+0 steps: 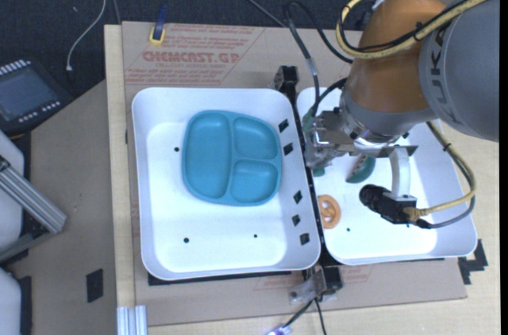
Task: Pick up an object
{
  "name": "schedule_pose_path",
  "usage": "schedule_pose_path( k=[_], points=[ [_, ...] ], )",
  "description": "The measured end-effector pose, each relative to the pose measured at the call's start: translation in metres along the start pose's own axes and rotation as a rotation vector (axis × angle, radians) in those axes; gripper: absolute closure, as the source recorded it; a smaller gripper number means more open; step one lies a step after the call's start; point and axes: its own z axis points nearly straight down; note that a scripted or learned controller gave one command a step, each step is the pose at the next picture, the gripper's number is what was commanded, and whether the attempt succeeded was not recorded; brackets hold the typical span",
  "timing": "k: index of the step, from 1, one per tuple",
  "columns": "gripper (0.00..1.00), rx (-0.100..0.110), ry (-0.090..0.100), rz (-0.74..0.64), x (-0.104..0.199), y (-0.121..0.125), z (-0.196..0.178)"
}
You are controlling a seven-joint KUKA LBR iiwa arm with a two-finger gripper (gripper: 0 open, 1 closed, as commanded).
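My gripper (320, 157) hangs low over the left side of the right bin (413, 246), close to the wall between the two bins. The grey arm and its orange band cover most of that bin. A small orange pretzel-shaped object (328, 210) lies on the bin floor just in front of the gripper, apart from it. A teal-green object (362, 166) peeks out from under the wrist, mostly hidden; a small bit of the same colour shows right at the gripper's tip. Whether anything sits between the fingers is hidden.
The left bin (159, 230) holds a blue divided plate (232, 157) near its middle. Black clips line the wall between the bins (298, 198). Cables run across the dark floor behind the bench.
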Motion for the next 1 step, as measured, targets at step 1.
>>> schedule_pose_path(
  k=[1],
  points=[
    [1.0,0.001,-0.001,0.002,0.0434,-0.0133,0.0187]
  ],
)
